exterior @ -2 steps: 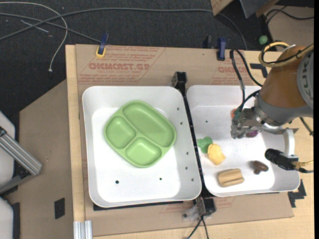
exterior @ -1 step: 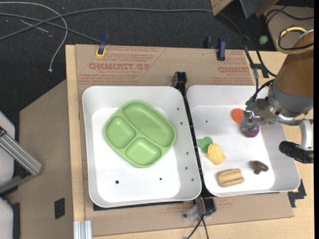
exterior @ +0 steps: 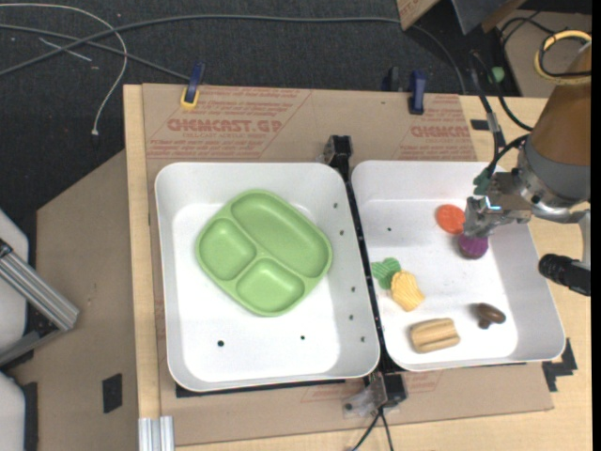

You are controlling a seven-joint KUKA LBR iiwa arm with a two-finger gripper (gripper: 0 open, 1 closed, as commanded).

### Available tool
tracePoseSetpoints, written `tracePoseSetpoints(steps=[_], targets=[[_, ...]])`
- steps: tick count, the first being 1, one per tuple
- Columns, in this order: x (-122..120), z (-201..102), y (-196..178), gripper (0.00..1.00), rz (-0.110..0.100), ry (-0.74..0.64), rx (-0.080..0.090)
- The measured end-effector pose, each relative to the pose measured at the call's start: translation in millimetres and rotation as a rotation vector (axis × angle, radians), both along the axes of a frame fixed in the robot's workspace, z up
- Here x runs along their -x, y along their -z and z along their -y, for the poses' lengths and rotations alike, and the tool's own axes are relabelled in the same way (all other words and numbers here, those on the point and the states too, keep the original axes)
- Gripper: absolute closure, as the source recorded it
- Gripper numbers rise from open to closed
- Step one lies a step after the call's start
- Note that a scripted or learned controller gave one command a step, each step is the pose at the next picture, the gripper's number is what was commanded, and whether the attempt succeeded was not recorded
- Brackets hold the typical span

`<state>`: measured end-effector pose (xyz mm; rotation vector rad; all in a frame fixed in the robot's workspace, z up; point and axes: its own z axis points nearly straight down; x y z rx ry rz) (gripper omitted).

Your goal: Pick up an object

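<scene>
In the right bin [exterior: 526, 346], toward its 1 o'clock corner, the gripper [exterior: 481, 216] sits low over two small toys. A purple piece [exterior: 472, 245] lies directly beneath the fingertips, at the claw's 6 o'clock, touching or nearly so; contact cannot be confirmed. An orange piece [exterior: 451, 217] lies just beside the claw at its 9 o'clock. Whether the claw is wide, narrow or closed on anything cannot be told: the wrist housing hides the finger gap.

Count, right bin: six toys. One purple, one orange, one green leafy piece [exterior: 385, 271], one yellow corn-like piece [exterior: 407, 291], one tan bread-roll shape [exterior: 433, 334], one dark brown piece [exterior: 487, 315]. Green and yellow touch, near the bin's 9 o'clock wall. Tan roll and brown piece sit toward 6 o'clock, apart from each other.

Count, left bin [exterior: 188, 346]: one green divided plate [exterior: 264, 251], three compartments.

Orientation: purple piece looks roundish, no clear long axis, partly covered by the claw. Tan roll's long axis runs 9 to 3 o'clock. Yellow piece runs roughly 11 to 5 o'clock.

Two blue clamps [exterior: 193, 84] on the board's 12 o'clock edge.
</scene>
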<state>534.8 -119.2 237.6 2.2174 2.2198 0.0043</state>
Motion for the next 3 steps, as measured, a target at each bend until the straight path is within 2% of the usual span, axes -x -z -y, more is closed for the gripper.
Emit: tracePoseSetpoints(steps=[1,2,3], targets=[[-10,-53,-8,1.00,-0.002,-0.005,-0.003],[-16,-109,7,1.00,-0.008,-0.005,-0.004],[-36,-155,3,1.00,-0.003,-0.005,-0.003]])
